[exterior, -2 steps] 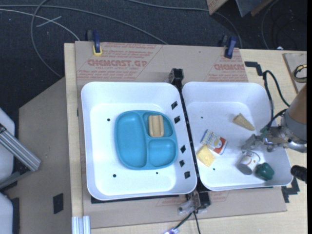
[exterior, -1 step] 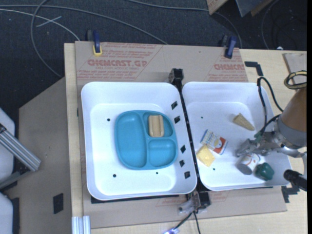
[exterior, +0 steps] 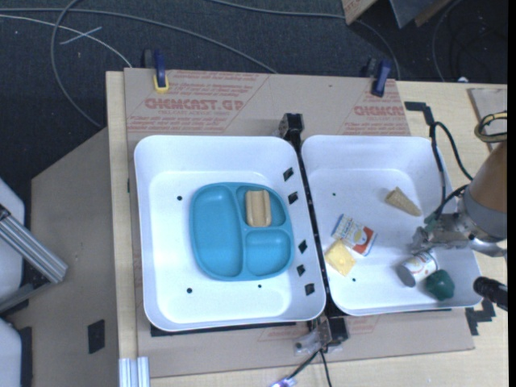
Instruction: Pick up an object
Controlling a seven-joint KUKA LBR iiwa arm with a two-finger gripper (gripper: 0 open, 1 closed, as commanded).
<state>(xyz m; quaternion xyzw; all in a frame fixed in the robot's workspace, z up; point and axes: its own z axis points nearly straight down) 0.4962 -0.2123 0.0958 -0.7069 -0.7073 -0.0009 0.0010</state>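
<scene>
- The gripper [exterior: 430,240] is hanging low over the right bin [exterior: 355,156], near its right wall, just above a small white-and-grey cylinder [exterior: 414,268].
- Jaw state: cannot tell; the wrist hardware is blurring into the cylinder's top, and nothing is visibly held.
- The cylinder is lying tilted on the bin floor, touching or nearly touching a dark green round object [exterior: 440,285] at its lower right.
- Handling judgement: the cylinder is looking light, rigid and smooth, so likely to roll or slip; a grasp across its short axis at mid-length seems best.
- Other candidates in the right bin: a tan wedge [exterior: 402,201], a printed packet [exterior: 354,235], a yellow block [exterior: 341,259]; all are appearing light.
- The left bin [exterior: 161,168] is carrying a blue divided tray [exterior: 218,232] with a tan piece [exterior: 257,208] in its upper-right compartment.
</scene>
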